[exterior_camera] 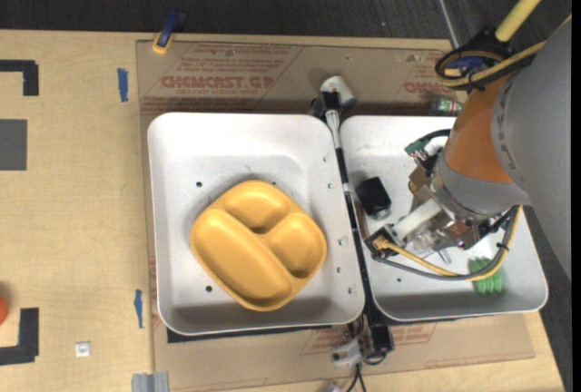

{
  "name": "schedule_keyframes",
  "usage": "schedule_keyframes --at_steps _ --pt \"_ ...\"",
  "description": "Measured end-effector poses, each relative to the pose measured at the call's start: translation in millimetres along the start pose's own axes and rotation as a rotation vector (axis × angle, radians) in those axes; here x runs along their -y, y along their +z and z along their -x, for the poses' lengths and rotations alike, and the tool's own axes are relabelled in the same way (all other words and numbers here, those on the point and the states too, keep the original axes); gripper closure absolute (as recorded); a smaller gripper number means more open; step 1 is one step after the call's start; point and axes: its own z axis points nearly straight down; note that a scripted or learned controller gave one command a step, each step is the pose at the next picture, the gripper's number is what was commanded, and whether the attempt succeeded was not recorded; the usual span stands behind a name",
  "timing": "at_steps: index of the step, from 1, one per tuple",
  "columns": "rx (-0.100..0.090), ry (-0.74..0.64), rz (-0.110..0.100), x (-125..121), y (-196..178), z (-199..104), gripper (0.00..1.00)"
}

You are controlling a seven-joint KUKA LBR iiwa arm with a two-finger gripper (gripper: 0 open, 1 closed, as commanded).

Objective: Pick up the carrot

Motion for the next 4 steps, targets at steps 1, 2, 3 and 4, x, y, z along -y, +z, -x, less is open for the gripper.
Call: schedule_keyframes --at_steps 1,2,3,4 --pt "0.000 0.001 -0.001 0 0 0 0.00" --pt "0.003 0.067 -0.003 12 16 -6 0.00" --pt "0.003 -0.102 -0.004 40 17 -21 0.00" --pt "0.003 -0.177 -0.003 40 17 -21 0.00"
